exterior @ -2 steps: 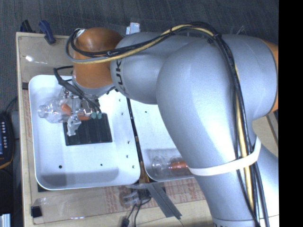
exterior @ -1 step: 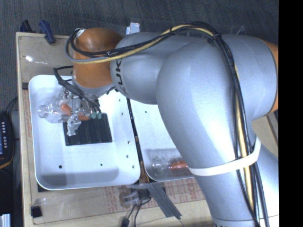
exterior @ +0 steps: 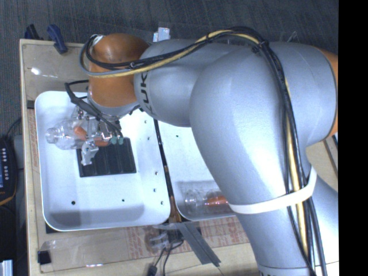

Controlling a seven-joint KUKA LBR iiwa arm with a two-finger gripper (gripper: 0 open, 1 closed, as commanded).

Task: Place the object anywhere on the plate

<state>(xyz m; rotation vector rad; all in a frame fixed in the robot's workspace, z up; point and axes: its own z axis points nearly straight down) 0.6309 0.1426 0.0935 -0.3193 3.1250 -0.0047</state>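
Dark carpet surrounds the desk, which carries two white bins side by side. Over the left bin the hand hangs low at the far left corner of the black ribbed plate. Cables and the wrist clutter it, so I cannot tell whether it is spread or pressed together. Just to its left lies the clear plastic object, with something orange showing where it meets the hand. It appears to rest on the bin floor beside the plate, not on it, and whether the hand has any grip on it cannot be told. Above the hand sits the orange band, and the grey arm sweeps off to the right, covering much of the right bin. A second clear object lies at that bin's near edge. The step in hand looks like securing the clear object and shifting it right, onto the plate. To do that well, the hold should be firm across the object's body, since smooth plastic may slip. It should be lifted clear of the plate's edge before moving sideways, then let go low over the middle of the ribs so it cannot roll off.
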